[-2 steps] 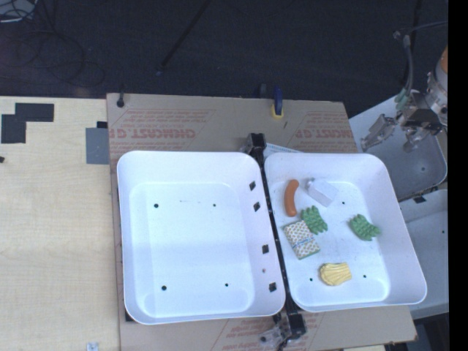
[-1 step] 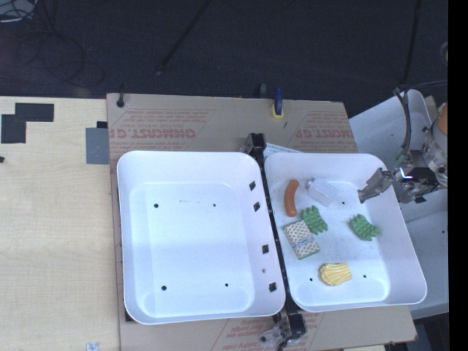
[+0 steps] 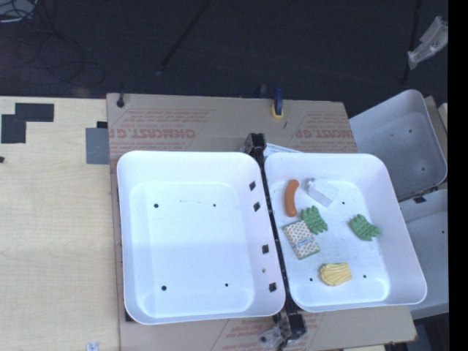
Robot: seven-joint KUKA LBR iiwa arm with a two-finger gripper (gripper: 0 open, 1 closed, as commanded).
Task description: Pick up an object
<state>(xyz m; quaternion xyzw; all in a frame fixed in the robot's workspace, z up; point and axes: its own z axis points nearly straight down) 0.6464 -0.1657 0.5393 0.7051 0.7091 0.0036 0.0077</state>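
So, starting at the near edge: both bins sit on a sheet of brown cardboard (image 3: 333, 335) laid over the pale wood desk (image 3: 51, 240), probably to give them a flat, steady base. The left bin (image 3: 126, 232) has nothing loose in it, so everything you could pick is in the right bin (image 3: 409, 247). Nearest you there is a yellow ridged piece (image 3: 335, 274), lying well apart from the rest, which makes it look like the easiest grab. A bit further in is a checkered packet (image 3: 301, 240) touching a green leafy piece (image 3: 315, 219), and that could get messy; a second green piece (image 3: 363, 227) lies off on its own. Beyond those you've got an orange sausage (image 3: 292, 197) and a small pale block (image 3: 319, 193). Black clips (image 3: 256, 146) run down the seam, I'd guess to keep the bins from sliding. Further back the cardboard has red print (image 3: 157, 132), upside down from here; it ends in something like "GP", but I can't read the rest for sure. A blue and yellow clamp (image 3: 277, 104) pins the far edge. You can't tell from this whether the end effector is open or closed.
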